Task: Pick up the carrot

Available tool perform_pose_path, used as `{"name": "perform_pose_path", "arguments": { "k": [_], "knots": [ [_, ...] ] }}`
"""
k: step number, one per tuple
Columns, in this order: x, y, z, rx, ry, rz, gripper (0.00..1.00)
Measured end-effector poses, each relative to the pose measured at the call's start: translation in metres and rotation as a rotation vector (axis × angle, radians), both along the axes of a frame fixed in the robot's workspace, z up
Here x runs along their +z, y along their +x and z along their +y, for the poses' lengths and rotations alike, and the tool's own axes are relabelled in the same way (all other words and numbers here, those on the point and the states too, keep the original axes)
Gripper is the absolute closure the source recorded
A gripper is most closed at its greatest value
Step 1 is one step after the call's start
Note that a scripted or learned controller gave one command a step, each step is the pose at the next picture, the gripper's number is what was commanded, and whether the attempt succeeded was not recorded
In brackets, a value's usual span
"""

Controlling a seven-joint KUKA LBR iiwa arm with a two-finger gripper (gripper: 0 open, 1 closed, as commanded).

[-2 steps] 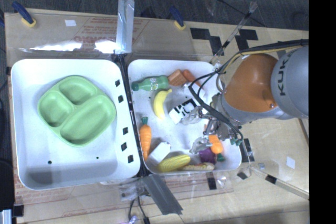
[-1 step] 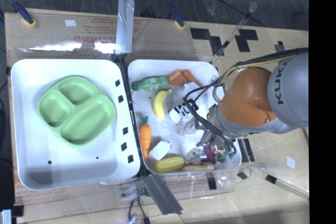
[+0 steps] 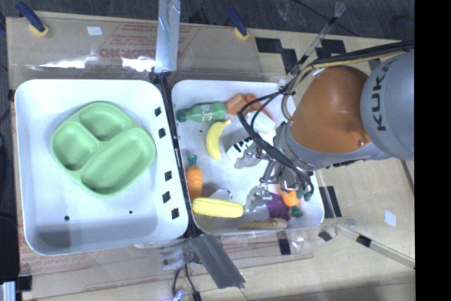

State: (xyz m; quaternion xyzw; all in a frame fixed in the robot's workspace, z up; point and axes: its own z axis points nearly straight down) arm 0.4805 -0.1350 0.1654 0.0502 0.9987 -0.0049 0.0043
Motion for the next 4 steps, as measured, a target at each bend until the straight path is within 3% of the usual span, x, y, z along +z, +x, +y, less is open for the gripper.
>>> {"name": "perform_pose_path", "arguments": {
  "k": [1, 2, 3, 4],
  "knots": [
    [-0.072, -0.003, -0.076, 0.064, 0.009, 0.005, 0.0],
    [-0.062, -0.001, -0.075, 0.072, 0.009, 0.004, 1.0],
    [-0.026, -0.003, -0.068, -0.155, 0.01, 0.004, 1.0],
    [-0.013, -0.003, -0.076, -0.48, 0.011, 0.004, 1.0]
  ]
}}
